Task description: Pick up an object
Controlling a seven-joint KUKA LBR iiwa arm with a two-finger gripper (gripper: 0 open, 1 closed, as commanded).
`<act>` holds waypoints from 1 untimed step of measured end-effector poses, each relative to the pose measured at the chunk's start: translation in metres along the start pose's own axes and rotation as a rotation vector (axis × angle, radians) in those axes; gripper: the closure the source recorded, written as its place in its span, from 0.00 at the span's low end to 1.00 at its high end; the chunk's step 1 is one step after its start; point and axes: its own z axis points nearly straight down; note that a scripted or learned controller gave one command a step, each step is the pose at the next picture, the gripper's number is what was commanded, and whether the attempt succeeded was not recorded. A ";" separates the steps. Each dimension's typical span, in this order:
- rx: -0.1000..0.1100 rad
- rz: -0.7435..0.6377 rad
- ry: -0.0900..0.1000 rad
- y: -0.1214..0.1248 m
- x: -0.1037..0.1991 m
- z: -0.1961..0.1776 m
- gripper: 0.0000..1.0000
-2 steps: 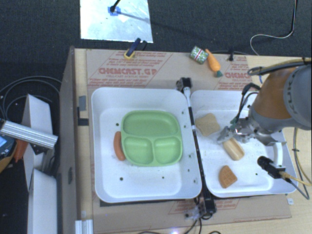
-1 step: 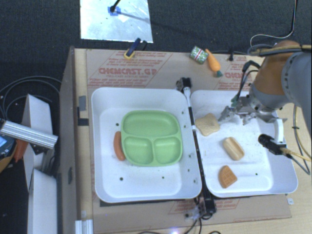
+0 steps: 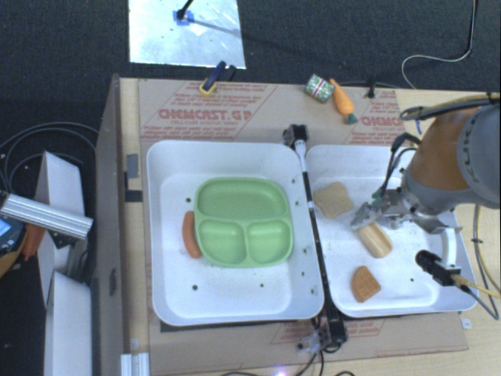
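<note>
In the right bin (image 3: 407, 304), a tan bread roll (image 3: 376, 240) lies near the middle. My gripper (image 3: 376, 213) hangs just above its upper end, on the grey arm with the orange band (image 3: 438, 151) that comes in from the right. A beige bread slice (image 3: 333, 200) lies to the gripper's left, near the divider. A brown-orange pastry piece (image 3: 365, 283) sits at the bin's front. The left bin (image 3: 168, 210) holds a green divided plate (image 3: 241, 221), with an orange sausage (image 3: 189, 234) beside it on the left.
On the cardboard behind the bins lie a small green can (image 3: 319, 87), a toy carrot (image 3: 343, 99) and a yellow-black clip (image 3: 213, 78). A black fitting with cables (image 3: 435, 266) sits at the right bin's right side. Boxes and cables lie left of the bench.
</note>
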 end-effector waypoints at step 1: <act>-0.005 -0.003 -0.001 0.060 -0.011 -0.043 0.00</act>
